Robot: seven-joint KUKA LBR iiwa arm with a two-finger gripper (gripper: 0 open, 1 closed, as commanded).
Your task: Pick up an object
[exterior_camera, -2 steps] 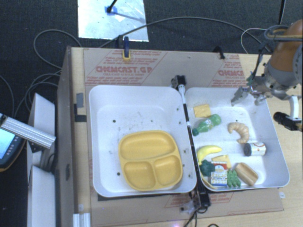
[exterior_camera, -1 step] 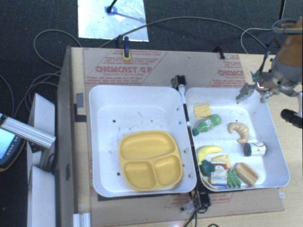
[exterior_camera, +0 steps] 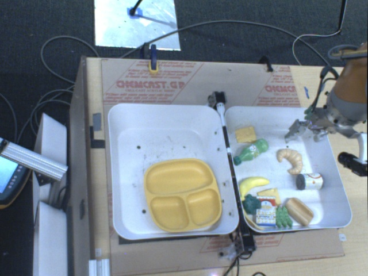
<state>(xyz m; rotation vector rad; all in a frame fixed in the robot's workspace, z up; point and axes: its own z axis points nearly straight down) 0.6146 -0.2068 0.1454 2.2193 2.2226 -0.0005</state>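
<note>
Toys (exterior_camera: 275,207) untouched at right bin's (exterior_camera: 339,203) 6 o'clock; pick not started.
Gripper (exterior_camera: 303,128) at bin's 1 o'clock; prongs splayed, nothing held; descent, grasp, lift remain.

Tool (exterior_camera: 307,129) above right bin (exterior_camera: 339,209) — croissant (exterior_camera: 291,159) just below.

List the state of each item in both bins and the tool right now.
yellow tray: flat in left bin
green bottle: lying on its side
croissant: loose, untouched
small can: tipped over
hot dog: lying flat
tool: above right bin, holding nothing
</note>
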